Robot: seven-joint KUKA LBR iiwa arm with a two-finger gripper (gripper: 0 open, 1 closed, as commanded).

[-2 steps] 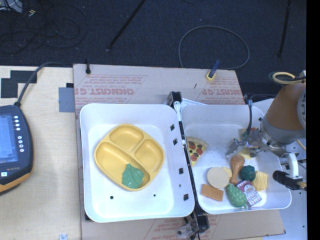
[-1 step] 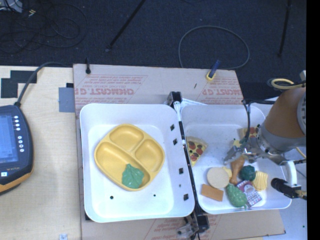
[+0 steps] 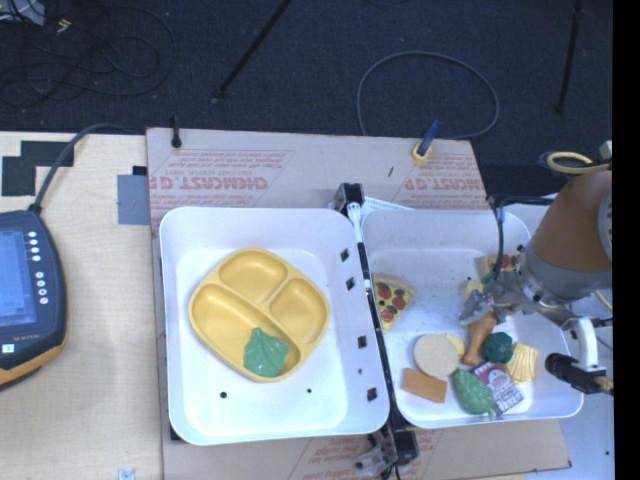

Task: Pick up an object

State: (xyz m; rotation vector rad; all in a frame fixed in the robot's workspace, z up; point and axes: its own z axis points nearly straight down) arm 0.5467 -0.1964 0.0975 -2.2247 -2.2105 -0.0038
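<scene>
We saw the arm [image 3: 575,238] come in from the right edge of the camera view, its orange band uppermost and the grey wrist section just below it, angled down and to the left. The gripper [image 3: 480,303] hung low at the end of the wrist, pointing leftward. Its dark metal parts were small and blurred together, so we could not judge how it was set.

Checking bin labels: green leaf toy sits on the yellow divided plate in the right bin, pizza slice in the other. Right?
Not quite. The camera view shows the yellow divided plate with the green leaf toy in the left bin; the pizza slice lies in the right bin.
</scene>
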